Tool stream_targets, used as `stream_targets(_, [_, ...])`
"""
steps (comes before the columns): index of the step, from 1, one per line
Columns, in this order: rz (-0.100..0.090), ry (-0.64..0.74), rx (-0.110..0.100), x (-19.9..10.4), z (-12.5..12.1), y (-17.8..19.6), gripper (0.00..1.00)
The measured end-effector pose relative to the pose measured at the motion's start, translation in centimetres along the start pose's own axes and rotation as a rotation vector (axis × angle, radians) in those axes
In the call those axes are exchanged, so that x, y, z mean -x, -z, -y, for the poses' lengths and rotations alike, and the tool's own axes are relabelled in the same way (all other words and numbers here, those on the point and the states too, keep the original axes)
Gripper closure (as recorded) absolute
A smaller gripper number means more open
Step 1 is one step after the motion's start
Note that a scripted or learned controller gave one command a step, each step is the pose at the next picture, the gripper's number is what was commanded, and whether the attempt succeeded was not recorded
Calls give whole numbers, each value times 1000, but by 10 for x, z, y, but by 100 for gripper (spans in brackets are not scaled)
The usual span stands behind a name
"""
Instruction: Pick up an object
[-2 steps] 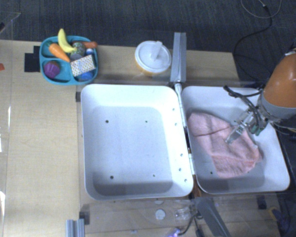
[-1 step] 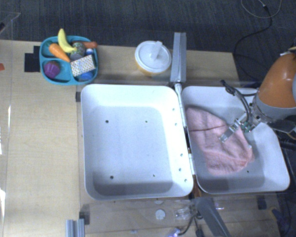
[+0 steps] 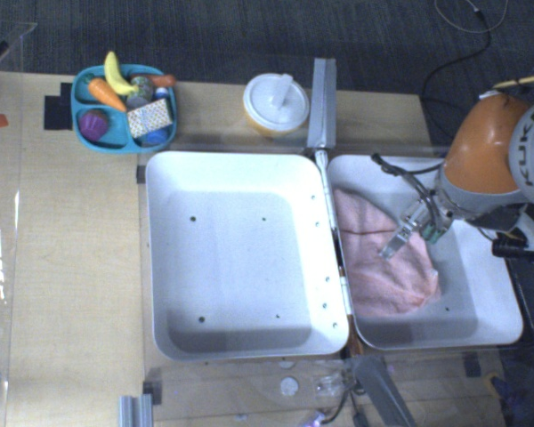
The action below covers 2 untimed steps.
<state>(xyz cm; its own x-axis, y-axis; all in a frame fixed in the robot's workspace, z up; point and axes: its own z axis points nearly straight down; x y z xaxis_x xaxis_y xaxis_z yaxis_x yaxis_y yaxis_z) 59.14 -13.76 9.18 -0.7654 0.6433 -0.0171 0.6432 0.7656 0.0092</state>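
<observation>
Gripper (image 3: 393, 247) low over pink cloth (image 3: 384, 258) in right bin (image 3: 489, 323); finger state impossible to tell. Probably soft, light, floppy. Best pinched at a raised fold.

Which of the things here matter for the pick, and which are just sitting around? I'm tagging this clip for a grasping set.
Part of the job:
pink cloth, lying in the right bin
gripper, low over the cloth

Lying about:
left bin
blue tray of toy food on the bench
white lidded tub behind the bins
</observation>
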Motion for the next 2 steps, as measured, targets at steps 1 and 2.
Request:
stream_targets(1, [-3, -131, 1, -6, -39, -1, 0])
stream_targets(2, [2, -129, 6, -5, -42, 12, 100])
